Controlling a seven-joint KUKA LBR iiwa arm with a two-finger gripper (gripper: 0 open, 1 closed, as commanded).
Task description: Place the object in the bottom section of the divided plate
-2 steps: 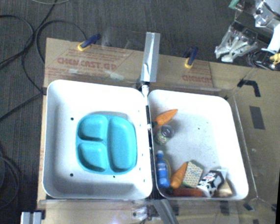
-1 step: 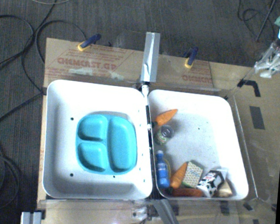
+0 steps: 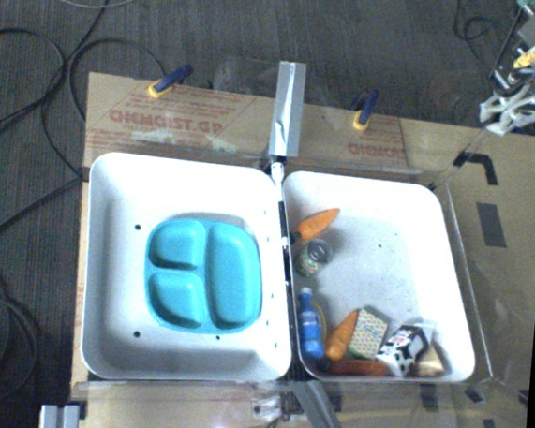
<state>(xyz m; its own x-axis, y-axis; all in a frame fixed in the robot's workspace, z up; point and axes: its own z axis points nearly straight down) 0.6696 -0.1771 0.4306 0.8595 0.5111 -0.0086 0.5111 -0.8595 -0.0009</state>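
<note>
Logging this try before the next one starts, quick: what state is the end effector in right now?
End effector: cannot be told; it sits at the top right corner, away from both bins, with nothing visibly held.

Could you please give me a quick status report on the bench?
Tool parked top right, clear of bins. Blue divided plastic plate in left white bin, holding nothing. Objects wait in right white bin.
</note>
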